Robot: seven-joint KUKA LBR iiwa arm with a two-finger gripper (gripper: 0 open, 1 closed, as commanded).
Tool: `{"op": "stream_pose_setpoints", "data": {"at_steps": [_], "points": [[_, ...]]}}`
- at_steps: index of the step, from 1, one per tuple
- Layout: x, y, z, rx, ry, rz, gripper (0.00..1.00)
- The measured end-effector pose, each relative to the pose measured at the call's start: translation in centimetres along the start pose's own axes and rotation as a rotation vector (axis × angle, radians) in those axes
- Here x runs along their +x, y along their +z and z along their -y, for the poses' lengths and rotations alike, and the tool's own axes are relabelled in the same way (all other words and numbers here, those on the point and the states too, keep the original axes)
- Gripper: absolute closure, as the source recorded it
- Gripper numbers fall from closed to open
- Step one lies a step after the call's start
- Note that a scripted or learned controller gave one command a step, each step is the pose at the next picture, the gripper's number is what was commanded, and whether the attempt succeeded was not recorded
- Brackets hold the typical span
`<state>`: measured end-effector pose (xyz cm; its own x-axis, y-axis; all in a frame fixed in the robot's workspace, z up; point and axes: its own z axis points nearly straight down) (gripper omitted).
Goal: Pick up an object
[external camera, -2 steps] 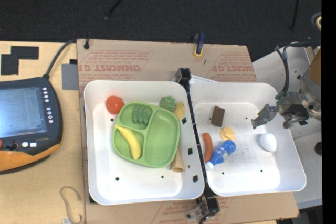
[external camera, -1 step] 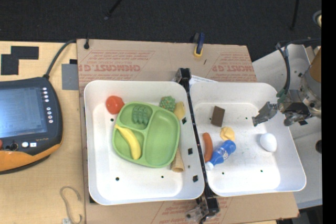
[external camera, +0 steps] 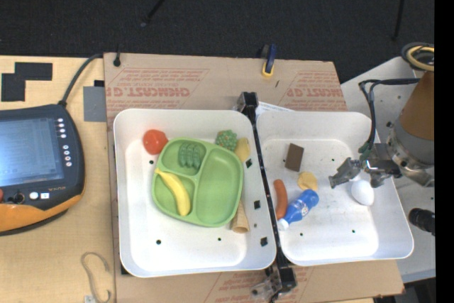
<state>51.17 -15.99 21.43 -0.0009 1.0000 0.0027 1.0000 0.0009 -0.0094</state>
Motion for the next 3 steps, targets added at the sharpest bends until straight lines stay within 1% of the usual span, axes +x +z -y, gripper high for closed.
{"op": "stream_pose_setpoints", "data": {"at_steps": [1, 2, 3], "points": [[1.1, 5.4, 0.2, -0.001, 0.001, -0.001, 0.00], [1.9, 10.9, 0.5, -0.011, 0.001, 0.000, 0.00], [1.8, 11.4, -0.4, -0.030, 0.004, 0.000, 0.00]]}}
